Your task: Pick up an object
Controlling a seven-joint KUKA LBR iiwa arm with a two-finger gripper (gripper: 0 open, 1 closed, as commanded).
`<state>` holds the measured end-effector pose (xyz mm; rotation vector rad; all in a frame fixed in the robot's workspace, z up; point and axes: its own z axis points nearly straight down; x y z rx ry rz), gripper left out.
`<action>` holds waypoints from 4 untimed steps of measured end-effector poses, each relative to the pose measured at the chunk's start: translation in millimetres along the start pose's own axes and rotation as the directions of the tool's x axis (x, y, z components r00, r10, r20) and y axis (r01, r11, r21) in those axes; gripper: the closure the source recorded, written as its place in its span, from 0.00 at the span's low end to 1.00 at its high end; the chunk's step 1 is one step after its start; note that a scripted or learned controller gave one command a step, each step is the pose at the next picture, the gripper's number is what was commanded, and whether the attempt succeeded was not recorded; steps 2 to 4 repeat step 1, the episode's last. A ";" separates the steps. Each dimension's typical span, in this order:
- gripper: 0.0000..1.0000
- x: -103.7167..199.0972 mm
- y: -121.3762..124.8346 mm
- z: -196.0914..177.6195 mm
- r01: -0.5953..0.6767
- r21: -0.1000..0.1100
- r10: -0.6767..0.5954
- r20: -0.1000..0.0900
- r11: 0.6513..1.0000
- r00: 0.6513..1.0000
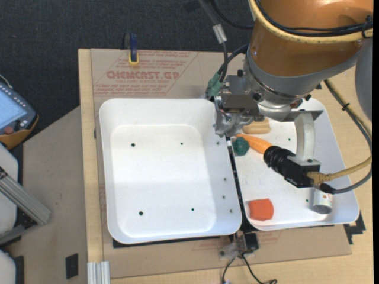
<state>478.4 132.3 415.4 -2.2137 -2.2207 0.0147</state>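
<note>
Left bin [112,176]: bare white floor from wall to wall, open from above.
Middle walls: the two bins meet here; the end effector [227,129] hangs over the far stretch and blocks it, while the near stretch stays open.
Right bin [284,220], far half: the arm [308,34] hangs over it, closing off the way in from above.
Beside the end effector: a tan block [260,126] and a carrot [256,142] lie close together, leaving little room on that side.
Right bin, near half: an orange block [260,209] sits by the front left corner and a silver cylinder [321,201] by the right wall, well apart, with bare floor between them.
</note>
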 end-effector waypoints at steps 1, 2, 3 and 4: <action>1.00 39.7 6.0 49.3 0.000 -0.005 0.000 -0.001 1.000 1.000; 1.00 39.7 6.0 49.3 0.000 -0.005 0.000 -0.001 1.000 1.000; 1.00 39.7 6.0 49.3 0.000 -0.005 0.000 -0.001 1.000 1.000; 1.00 39.7 6.0 49.3 0.000 -0.005 0.000 -0.001 1.000 1.000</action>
